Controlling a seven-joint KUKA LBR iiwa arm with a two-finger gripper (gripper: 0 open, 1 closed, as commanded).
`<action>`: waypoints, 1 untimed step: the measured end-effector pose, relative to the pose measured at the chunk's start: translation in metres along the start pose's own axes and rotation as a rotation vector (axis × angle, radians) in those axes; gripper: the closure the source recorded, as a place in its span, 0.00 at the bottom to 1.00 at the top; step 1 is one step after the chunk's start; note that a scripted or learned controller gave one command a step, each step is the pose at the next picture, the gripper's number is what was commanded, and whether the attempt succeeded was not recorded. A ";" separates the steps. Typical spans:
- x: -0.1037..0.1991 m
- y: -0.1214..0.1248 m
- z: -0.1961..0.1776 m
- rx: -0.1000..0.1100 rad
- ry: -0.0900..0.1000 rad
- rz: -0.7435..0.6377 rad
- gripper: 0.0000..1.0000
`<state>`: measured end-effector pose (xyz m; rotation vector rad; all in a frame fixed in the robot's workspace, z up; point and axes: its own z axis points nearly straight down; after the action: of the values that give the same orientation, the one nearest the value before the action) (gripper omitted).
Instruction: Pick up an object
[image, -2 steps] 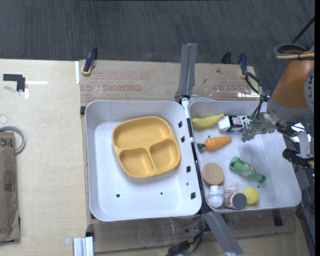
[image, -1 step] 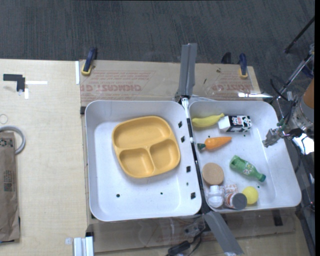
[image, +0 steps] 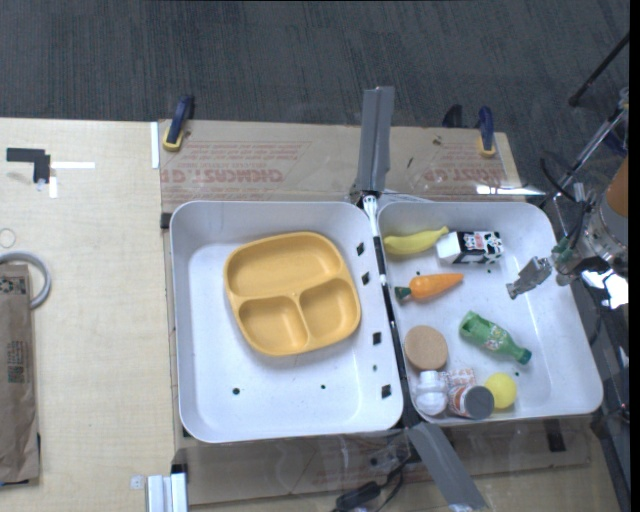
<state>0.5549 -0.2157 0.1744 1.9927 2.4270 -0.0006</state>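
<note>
In the right bin (image: 560, 395), all the small objects are gathered: a banana (image: 415, 241) and a small milk carton (image: 473, 247) near the far wall, a carrot (image: 430, 287) below them, a round brown cookie (image: 426, 348), a green bottle (image: 493, 337) lying on its side, and, at the near wall, a yellow ball (image: 501, 391) touching a can (image: 470, 400) and a small white cup (image: 431, 392). No single object is named by the task, so any of these can be taken; the bottle and the carton lie nearest to the gripper (image: 528, 277). The gripper is seen above the right part of this bin, over bare white floor, between the carton and the bottle but apart from both. Nothing is seen between its fingers; whether they are spread or closed cannot be told, because the metal parts are small and bright against the white bin. The arm is cut off at the right edge, so its pose is hard to judge. In the left bin (image: 200, 400), a yellow divided plate (image: 292, 292) is placed alone, probably as a place for setting objects down. The can and the cup overlap, and their exact shapes are not clear.
</note>
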 end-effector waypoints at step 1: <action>0.012 -0.065 0.078 0.003 0.010 0.006 0.00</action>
<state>0.4892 -0.2165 0.0961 2.0058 2.4283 0.0056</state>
